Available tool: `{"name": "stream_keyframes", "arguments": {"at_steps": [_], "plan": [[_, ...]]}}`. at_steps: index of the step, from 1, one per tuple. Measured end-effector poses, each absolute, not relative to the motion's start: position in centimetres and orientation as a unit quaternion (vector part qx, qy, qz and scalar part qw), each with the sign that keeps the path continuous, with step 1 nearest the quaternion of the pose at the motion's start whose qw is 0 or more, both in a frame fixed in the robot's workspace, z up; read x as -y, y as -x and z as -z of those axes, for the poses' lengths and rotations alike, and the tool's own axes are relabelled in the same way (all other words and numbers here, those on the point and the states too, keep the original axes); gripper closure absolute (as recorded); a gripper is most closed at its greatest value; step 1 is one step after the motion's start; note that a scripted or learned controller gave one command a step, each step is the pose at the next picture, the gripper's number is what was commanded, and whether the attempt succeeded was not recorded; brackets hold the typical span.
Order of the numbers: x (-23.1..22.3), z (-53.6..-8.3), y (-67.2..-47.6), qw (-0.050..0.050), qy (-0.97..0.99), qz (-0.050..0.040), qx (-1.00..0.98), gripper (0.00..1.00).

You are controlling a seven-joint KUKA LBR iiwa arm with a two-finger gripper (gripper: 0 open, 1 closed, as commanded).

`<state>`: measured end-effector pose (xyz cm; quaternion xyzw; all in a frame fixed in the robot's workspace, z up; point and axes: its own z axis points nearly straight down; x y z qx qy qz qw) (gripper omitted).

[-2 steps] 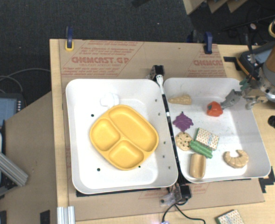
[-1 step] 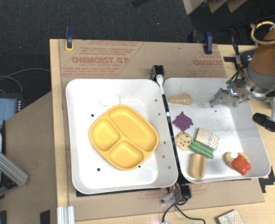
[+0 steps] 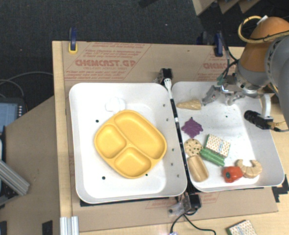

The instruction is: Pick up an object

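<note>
My gripper (image 3: 221, 97) hangs over the far end of the right bin (image 3: 262, 146), open, with nothing between its fingers. Just to its left lies a tan, flat piece (image 3: 189, 104). Nearer the front of that bin lie a purple piece (image 3: 192, 127), a round cookie (image 3: 192, 146), a patterned square wafer (image 3: 218, 144), a green stick (image 3: 212, 156), a tan loaf-like piece (image 3: 198, 169), a red piece (image 3: 231, 174) and a curled beige pastry (image 3: 251, 168).
The left bin (image 3: 85, 131) holds a yellow divided plate (image 3: 130, 143). A black bar (image 3: 173, 109) runs along the seam between the two bins. The grey arm with its orange band (image 3: 267, 38) comes in from the upper right.
</note>
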<state>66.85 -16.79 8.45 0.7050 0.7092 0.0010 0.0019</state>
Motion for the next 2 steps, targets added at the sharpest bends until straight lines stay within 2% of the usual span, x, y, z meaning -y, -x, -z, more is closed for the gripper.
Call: {"name": "stream_keyframes", "arguments": {"at_steps": [1,2], "plan": [[9.9,-8.5,-60.9,-0.003,-0.706,0.0012,-0.708,0.0],[11.0,-8.5,-55.4,-0.003,-0.708,0.0017,-0.706,0.0]]}}
